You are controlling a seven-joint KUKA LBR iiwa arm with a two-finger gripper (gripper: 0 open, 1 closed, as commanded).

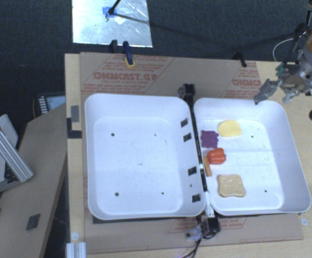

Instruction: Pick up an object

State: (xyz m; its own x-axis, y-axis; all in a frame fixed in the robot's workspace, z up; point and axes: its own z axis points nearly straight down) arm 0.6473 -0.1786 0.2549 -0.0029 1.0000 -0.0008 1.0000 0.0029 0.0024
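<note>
In the right bin (292, 168) lie a yellow oval piece (230, 128), a purple piece (209, 139), a red-orange piece (216, 156) with a thin orange stick (207, 169) beside it, and a tan toast slice (231, 185). My gripper (276, 92) hangs above the right bin's far right corner, well up and right of the yellow piece. Its two fingers are spread apart with nothing between them.
The left bin (94, 144) sits alongside, joined at a black hinge strip (193, 138). Both rest on a cardboard sheet (129, 74). A shiny metal plate (111, 15) lies at the far back. An aluminium rail (2, 147) stands at the left.
</note>
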